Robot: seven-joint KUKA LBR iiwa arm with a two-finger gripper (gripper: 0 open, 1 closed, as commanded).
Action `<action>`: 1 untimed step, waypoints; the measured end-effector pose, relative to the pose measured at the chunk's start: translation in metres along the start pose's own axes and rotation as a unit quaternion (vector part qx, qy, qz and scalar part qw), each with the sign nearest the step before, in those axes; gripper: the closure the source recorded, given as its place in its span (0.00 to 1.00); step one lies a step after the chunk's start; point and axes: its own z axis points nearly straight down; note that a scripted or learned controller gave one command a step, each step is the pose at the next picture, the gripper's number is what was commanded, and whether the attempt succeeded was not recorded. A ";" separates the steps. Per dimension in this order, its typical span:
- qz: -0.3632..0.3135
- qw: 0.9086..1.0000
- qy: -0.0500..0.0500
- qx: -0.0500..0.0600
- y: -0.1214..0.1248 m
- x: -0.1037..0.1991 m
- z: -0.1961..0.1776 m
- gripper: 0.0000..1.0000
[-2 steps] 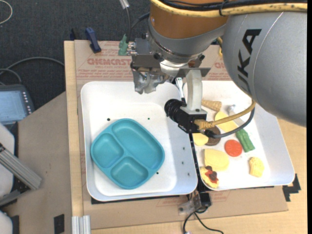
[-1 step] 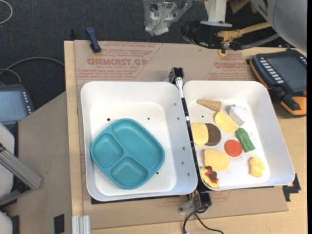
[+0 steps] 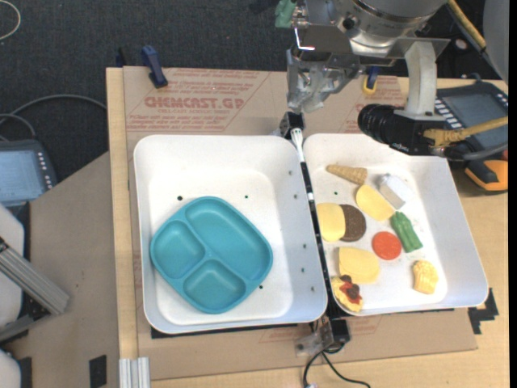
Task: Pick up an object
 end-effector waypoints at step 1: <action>-0.002 1.000 0.001 -0.005 -0.035 0.003 -0.029 1.00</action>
